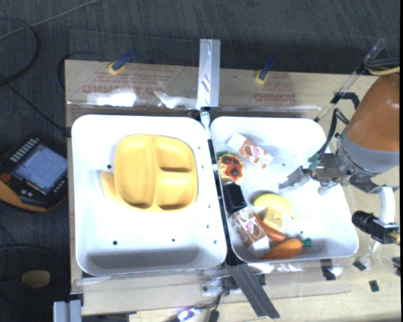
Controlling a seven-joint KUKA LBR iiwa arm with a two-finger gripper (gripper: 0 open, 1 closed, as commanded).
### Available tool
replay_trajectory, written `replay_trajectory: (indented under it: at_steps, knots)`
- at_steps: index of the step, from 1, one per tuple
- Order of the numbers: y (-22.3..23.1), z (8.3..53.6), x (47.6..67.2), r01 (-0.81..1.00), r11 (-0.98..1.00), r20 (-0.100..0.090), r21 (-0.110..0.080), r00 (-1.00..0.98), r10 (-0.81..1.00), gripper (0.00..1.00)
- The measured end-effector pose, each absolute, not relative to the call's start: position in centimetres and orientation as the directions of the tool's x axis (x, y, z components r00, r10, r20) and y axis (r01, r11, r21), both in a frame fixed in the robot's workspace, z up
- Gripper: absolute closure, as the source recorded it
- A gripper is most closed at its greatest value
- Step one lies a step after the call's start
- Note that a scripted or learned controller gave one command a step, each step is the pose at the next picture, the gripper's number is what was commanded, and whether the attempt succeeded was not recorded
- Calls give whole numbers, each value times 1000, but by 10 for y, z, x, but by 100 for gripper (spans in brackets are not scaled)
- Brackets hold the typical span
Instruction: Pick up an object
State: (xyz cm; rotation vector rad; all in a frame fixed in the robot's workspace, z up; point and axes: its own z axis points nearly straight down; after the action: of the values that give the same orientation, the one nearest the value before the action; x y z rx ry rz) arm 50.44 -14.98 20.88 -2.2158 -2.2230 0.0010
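- Objects for picking lie in the right bin [322, 134], crowded along its left wall and near edge.
- Gripper [297, 178] hangs over the middle of that bin with the grey arm [369, 154] and its orange band [383, 113] coming in from three o'clock; whether it is apart or together I cannot tell, and nothing shows between its tips.
- Yellow banana-like piece [274, 202] sits just at seven o'clock of the gripper — near it, not touching.
- Small white carton with red print [250, 150] lies at ten o'clock of the gripper, near the bin's far left corner.
- Dark red-and-yellow packet [230, 166] and a black item [234, 196] lie against the left wall, at nine o'clock.
- Orange carrot-shaped toy [282, 248] lies along the near wall at six o'clock, beside another printed carton [250, 228].
- Left bin [87, 180] holds a yellow divided tray [154, 172] — well apart from the gripper.
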Motion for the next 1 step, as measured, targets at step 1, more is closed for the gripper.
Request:
replay_trajectory:
  at_steps: [1]
  knots:
    - [-140,90,517,957,291,-4,8,-291,957,0]
